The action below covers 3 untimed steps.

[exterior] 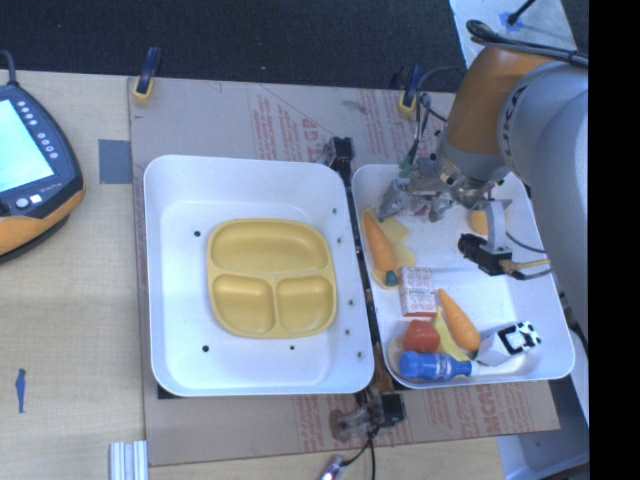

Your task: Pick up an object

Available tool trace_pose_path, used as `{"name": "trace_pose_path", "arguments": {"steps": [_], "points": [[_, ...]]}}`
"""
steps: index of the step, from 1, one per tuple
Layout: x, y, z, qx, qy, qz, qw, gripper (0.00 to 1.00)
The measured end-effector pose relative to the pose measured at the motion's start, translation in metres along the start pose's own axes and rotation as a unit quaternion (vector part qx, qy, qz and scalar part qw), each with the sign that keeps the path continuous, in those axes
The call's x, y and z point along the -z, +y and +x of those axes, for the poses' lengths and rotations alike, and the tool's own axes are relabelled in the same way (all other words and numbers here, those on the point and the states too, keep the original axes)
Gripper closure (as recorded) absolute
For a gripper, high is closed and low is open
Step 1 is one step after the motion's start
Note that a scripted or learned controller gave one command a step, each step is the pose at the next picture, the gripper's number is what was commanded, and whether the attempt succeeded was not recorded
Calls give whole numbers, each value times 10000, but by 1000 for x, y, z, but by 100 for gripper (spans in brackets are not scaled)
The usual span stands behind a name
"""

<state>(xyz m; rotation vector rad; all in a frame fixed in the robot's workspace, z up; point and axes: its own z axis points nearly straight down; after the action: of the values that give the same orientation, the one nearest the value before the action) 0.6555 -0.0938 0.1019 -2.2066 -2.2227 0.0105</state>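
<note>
Over the far end of the right bin (556, 290), the gripper (428, 200) is hanging low beside the upper carrot (379, 247); how it is set cannot be told, since the wrist is blocking it. That carrot is lying by the bin's left wall, long axis running far to near, its narrow tip seemingly pointing away. Toward the near edge, a second carrot (459, 318) is slanting down toward the right corner, beside a small carton (418, 290), a red piece (422, 336) and a blue bottle (432, 368). A yellow divided tray (271, 275) is sitting mid left bin (170, 268).
</note>
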Motion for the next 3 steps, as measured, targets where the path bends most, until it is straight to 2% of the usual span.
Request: {"name": "trace_pose_path", "arguments": {"steps": [2,3], "points": [[-10,1,-16,-24,-12,-48,10000,0],[-10,1,-9,-18,-9,-36,10000,0]]}}
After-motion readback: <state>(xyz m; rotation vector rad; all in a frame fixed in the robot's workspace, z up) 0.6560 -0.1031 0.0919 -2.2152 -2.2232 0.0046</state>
